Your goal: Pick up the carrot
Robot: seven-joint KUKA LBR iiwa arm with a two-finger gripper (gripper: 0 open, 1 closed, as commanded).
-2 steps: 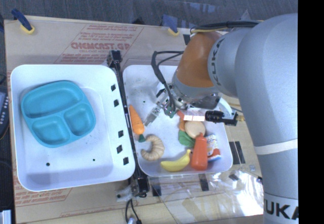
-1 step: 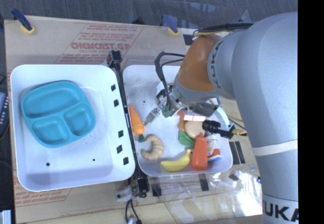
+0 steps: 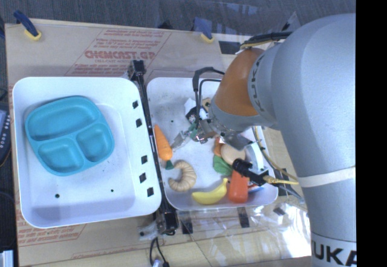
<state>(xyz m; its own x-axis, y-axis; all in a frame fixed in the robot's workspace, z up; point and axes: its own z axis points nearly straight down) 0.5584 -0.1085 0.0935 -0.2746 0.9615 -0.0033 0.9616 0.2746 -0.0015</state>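
I'm seeing the carrot (image 3: 162, 142) lying in the right bin (image 3: 171, 92), hard against its left wall, tip pointing toward 5 o'clock. The gripper (image 3: 192, 131) is sitting just beside it at 3 o'clock, w/ nothing between the fingers; whether they're spread or closed I can't tell. At 5 o'clock from the carrot a croissant (image 3: 182, 176) is resting, a banana (image 3: 210, 194) past it. The left bin (image 3: 129, 170) is carrying a blue tray (image 3: 68, 134).
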